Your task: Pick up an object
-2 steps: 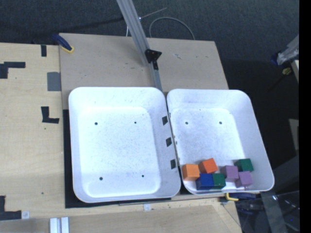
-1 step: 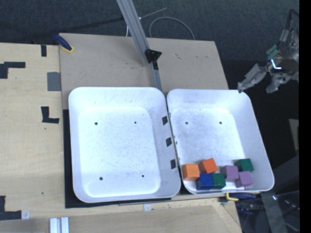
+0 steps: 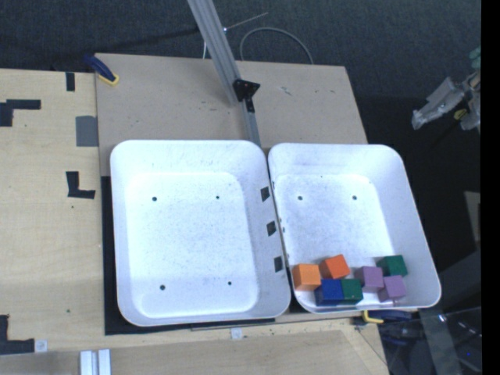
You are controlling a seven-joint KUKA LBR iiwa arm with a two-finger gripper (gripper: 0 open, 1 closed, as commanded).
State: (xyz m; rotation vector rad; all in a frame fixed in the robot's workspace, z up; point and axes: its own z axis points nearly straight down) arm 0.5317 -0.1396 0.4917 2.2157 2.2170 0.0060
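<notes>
Blocks crowd the near edge of the right bin [image 3: 391, 170], huddled along its front wall: a light orange block [image 3: 306, 276] beside a darker orange block [image 3: 337, 266], a blue block [image 3: 331, 291] touching a green block [image 3: 352, 290], then two purple blocks [image 3: 373, 276] [image 3: 394, 287] and a dark green block [image 3: 393, 266] nearest the right-hand corner. They lie packed together, several touching, pressed close to the bin's front rim, so little free space shows around any one of them. A small yellow piece [image 3: 373, 318] pokes out just below that rim.

Beside it, the left bin [image 3: 187, 156] shows only its speckled white floor with four dark dots. Three dark clips sit on the seam between the bins. A slanted metal rail [image 3: 212, 33] runs down from the top to the bins' far edge, with a wire loop [image 3: 275, 41] near it.

At the far right the gripper [image 3: 445, 104] hangs well apart from the bins and blocks, over the dark floor; whether its jaws are spread or pressed together I cannot tell.
</notes>
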